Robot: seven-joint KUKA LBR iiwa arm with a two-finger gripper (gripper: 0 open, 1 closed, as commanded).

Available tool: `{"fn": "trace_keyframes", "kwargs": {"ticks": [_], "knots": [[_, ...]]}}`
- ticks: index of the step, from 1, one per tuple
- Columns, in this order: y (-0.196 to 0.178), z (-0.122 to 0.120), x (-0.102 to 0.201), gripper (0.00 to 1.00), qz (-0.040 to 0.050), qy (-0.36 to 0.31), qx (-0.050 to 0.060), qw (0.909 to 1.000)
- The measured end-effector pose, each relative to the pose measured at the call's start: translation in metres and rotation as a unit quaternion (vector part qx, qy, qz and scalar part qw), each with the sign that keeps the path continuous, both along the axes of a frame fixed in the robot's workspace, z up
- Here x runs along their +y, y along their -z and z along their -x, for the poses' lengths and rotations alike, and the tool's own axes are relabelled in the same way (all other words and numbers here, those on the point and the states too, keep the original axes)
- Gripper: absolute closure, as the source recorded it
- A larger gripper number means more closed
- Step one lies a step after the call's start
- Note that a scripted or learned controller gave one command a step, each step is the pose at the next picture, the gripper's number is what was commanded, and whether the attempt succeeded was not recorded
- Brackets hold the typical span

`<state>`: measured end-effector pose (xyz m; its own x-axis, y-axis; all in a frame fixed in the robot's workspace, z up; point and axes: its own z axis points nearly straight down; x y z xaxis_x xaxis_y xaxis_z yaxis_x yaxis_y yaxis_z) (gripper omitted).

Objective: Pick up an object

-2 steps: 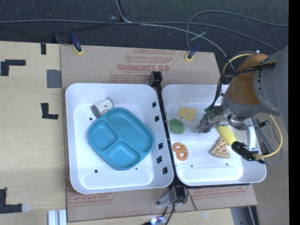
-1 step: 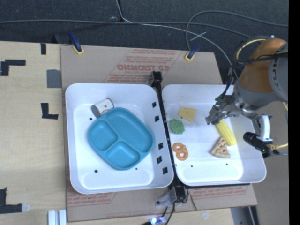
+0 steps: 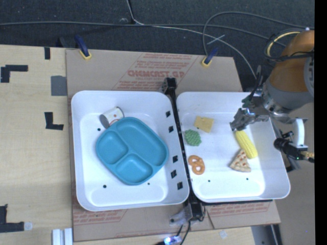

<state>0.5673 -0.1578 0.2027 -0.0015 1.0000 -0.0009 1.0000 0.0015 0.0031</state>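
gripper (image 3: pixel 241 120) (finger state unclear) hangs just above corn (image 3: pixel 246 143); cardboard (image 3: pixel 153 70) reads "chemcast gp".

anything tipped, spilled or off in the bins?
One thing: the small cup in the left bin lies on its side against the blue divided plate. Toy food in the right bin lies loose, nothing spilled.

1. Corn cob (image 3: pixel 246 143) — yellow, lying flat and slanted near the right bin's right side.
2. Pizza slice (image 3: pixel 240 162) — tan wedge just below the corn.
3. Pretzel (image 3: pixel 196 164) — orange-brown, flat, lower left.
4. Green knobbly piece (image 3: pixel 192 137) — just beside a yellow cheese block (image 3: pixel 204 123).
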Motion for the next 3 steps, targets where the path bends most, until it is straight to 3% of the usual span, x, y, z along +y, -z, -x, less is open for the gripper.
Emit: {"fn": "trace_keyframes", "kwargs": {"ticks": [1,3], "knots": [[-0.046,-0.001,0.000,1.00,0.0003,0.000,-0.001,1.0000],[-0.022,0.001,0.109,1.00,-0.0004,-0.002,0.002,1.0000]]}}
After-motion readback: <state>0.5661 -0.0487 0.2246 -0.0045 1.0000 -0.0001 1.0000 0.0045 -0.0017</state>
